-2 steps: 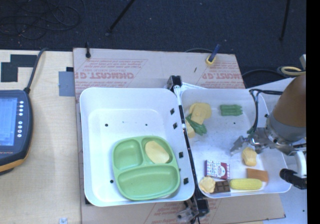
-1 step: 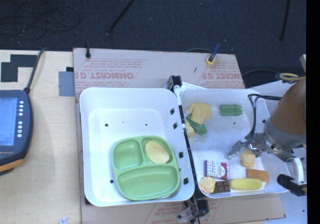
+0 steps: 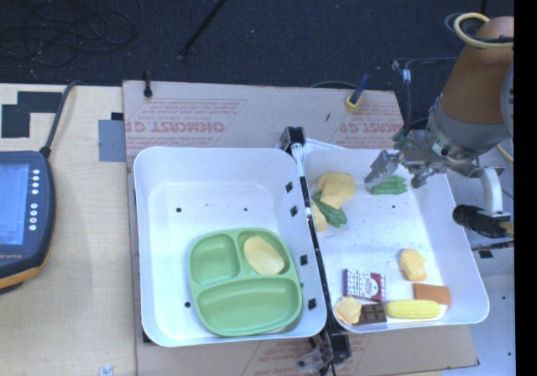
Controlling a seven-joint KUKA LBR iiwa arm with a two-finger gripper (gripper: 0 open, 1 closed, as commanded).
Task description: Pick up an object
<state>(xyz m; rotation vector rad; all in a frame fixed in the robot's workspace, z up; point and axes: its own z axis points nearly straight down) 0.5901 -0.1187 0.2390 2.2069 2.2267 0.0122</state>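
Note:
My gripper (image 3: 398,174) hangs over the far end of the right bin (image 3: 457,236), its two fingers spread apart and open. A small green vegetable piece (image 3: 388,188) lies just under and between the fingertips; nothing shows it lifted or clamped. Further left in this bin lie a yellow food piece (image 3: 337,188) and a green pepper-like piece (image 3: 331,214). Near the front lie a red and white carton (image 3: 363,284), a yellow nugget (image 3: 412,264), an orange block (image 3: 431,293), a corn cob (image 3: 413,310), a brown chocolate piece (image 3: 375,313) and a yellow lump (image 3: 348,310).
The left bin (image 3: 159,198) holds a green divided plate (image 3: 243,303) with a yellow piece (image 3: 264,256) in one compartment. A handheld tablet (image 3: 21,211) rests at the far left of the bench. Cables run along the dark floor behind.

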